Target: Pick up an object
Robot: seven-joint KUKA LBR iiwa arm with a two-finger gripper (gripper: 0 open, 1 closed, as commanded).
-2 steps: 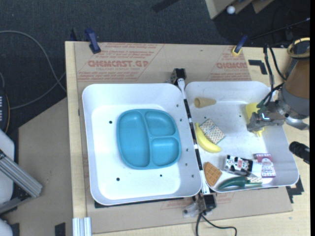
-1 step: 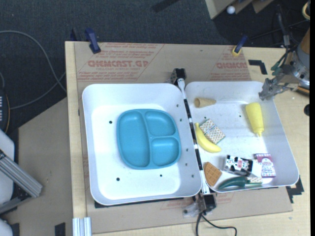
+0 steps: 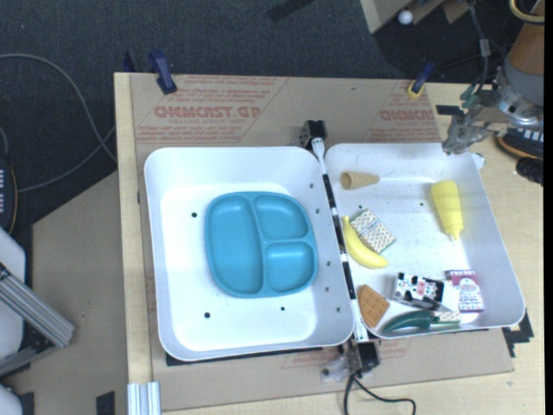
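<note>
My gripper [image 3: 459,138] hangs over the far right corner of the right bin [image 3: 406,167], with nothing seen between its fingers. In that bin lie a yellow bottle-shaped toy [image 3: 448,206], a banana [image 3: 362,247], a patterned packet [image 3: 373,228], an ice-cream cone [image 3: 359,180], a waffle-like piece [image 3: 372,304], a black-and-white box [image 3: 419,290], a pink-and-white packet [image 3: 465,290] and green-handled scissors [image 3: 421,322]. The yellow toy sits a little below and left of the gripper.
The left bin [image 3: 173,180] holds a blue divided plate [image 3: 260,243]. Blue clamps [image 3: 162,72] [image 3: 421,80] stand at the far edge of the cardboard-covered bench. A black hinge strip [image 3: 332,223] runs between the bins.
</note>
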